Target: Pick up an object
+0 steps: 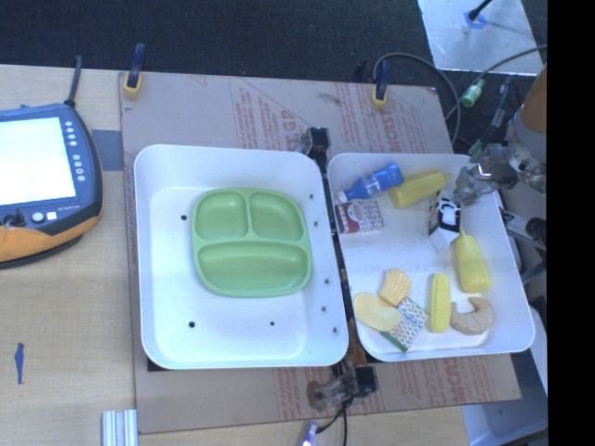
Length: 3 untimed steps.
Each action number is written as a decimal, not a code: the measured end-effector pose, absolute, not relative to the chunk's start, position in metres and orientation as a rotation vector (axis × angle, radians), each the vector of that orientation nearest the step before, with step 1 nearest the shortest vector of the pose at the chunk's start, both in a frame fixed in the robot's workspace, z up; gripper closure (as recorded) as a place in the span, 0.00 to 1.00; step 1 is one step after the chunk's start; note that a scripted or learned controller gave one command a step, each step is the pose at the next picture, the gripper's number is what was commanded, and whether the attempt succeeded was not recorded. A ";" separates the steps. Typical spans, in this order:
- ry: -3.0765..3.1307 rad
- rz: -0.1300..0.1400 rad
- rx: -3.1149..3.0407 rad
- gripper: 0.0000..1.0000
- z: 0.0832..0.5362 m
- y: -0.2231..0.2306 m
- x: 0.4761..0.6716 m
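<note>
Gripper [453, 214] low in right bin [521, 342] by yellow block [471, 262]; jaws' state can't tell; prob. risk: clips crowded neighbours w/o clean grasp.

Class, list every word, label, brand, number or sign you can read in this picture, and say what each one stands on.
None can be read for certain.
Cardboard sheet: rows of red print, too blurred to read.
Red and white packet: printing too small to read.
Blue bottle: label too blurred.
Checked packet: pattern, no legible words.
Handheld pendant: screen washed out white, button markings too small.
</note>
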State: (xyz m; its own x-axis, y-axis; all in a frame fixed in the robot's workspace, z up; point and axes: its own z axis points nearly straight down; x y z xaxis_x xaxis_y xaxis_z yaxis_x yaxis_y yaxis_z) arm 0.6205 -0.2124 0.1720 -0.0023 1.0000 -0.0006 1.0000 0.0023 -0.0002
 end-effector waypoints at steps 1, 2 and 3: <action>2.225 -0.001 2.220 0.00 0.171 -0.212 0.620; 2.229 -0.005 2.219 0.00 0.091 -0.212 0.572; 2.229 -0.004 2.218 0.00 0.091 -0.212 0.510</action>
State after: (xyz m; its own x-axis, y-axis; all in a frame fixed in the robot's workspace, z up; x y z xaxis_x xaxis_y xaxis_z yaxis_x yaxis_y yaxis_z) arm 0.5103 -0.2118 0.0914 -0.0050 1.0000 0.0001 1.0000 0.0050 -0.0038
